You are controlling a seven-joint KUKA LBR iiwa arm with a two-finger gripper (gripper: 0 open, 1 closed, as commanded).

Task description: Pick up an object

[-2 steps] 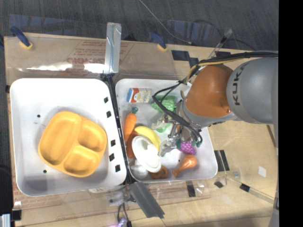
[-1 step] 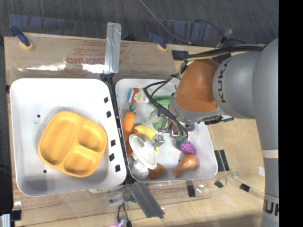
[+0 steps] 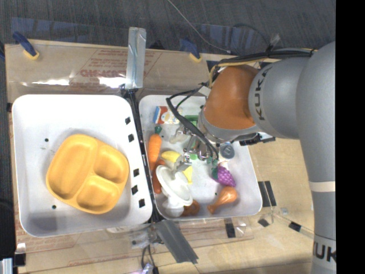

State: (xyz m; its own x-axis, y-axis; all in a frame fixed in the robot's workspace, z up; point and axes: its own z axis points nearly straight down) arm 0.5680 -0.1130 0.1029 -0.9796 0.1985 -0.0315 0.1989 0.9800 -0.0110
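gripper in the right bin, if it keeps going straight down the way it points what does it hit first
Most likely the yellow toy beside the carrot, with the white cup close by. The gripper points down into that pile, but depth is hard to judge from above.

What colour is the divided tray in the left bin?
Yellow. The divided tray shows plainly in the camera view, lying in the left bin.

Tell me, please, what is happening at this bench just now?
The grey KUKA arm with the orange band has reached down into the right white bin, its tool among toy foods: an orange carrot, purple grapes, a brown drumstick. The left white bin holds a yellow divided plastic plate.
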